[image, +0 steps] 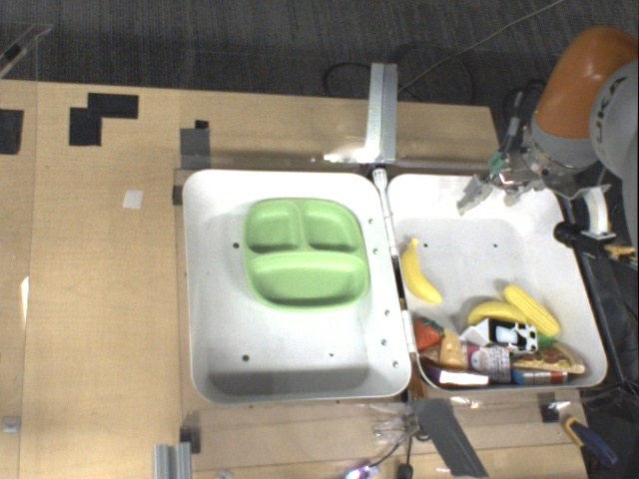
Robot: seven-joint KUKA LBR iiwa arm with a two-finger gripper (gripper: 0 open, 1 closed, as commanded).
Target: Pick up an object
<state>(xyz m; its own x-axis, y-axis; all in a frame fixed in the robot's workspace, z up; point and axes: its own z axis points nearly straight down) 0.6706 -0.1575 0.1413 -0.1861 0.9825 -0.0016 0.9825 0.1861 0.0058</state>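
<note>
We see right bin (559, 257) open across upper half and centre; only lone banana (420, 273) near left wall. Clutter (499, 352) packed along front edge: bananas, corn, bottles, touching each other, tight gaps. Left bin (200, 297) mostly taken by green tray (305, 250); bare floor along front strip. Divider (391, 267) between bins.

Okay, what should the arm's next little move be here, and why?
Probably swing the tool toward the lone banana in the right bin. The tool hovers at that bin's far edge, and this banana lies apart from the pile, so it looks easiest to grasp.
</note>
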